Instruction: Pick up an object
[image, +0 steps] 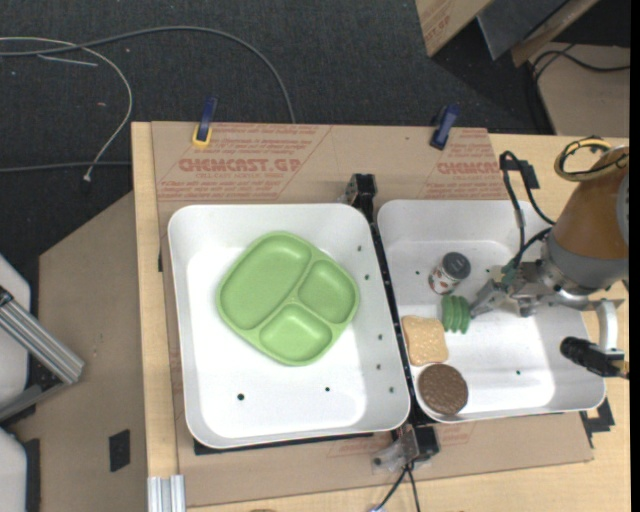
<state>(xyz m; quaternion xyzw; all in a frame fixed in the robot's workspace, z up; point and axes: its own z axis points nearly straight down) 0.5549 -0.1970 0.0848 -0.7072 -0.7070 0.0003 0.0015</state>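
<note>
Green ridged toy (456, 314) touches the hand (474, 303).

A dark carpeted floor (300, 55) is seen beyond the counter (165, 300), crossed by thin grey cables (110, 75). Cardboard boxes (450, 22) are stacked at the top right.

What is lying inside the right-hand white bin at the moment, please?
The right bin holds a small can, a green ridged toy, a tan slice and a brown disc. The arm covers its right part.
</note>
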